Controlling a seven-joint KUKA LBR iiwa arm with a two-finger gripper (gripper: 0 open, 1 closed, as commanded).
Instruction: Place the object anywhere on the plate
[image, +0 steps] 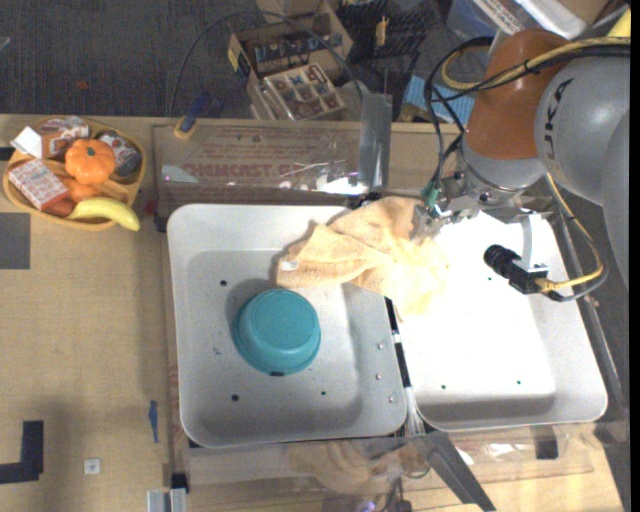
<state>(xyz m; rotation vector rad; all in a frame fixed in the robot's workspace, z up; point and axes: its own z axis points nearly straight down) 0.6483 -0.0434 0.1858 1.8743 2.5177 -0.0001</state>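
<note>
A cream-yellow cloth (365, 255) lies crumpled across the divider between the two bins, its left part in the left bin and its right part in the right bin. A round teal plate (278, 330) sits in the left bin, just below and left of the cloth, apart from it. My gripper (432, 215) is at the cloth's upper right corner, right against the fabric, which bunches up towards it. The grey arm with its orange band (515, 90) comes down from the upper right.
The left bin (200, 400) and right bin (520, 400) meet at a ridge near the middle. A black cable fitting (510, 268) hangs over the right bin. A bowl of toy fruit (75, 175) stands at the far left of the bench. A clear plastic box (260, 170) sits behind the bins.
</note>
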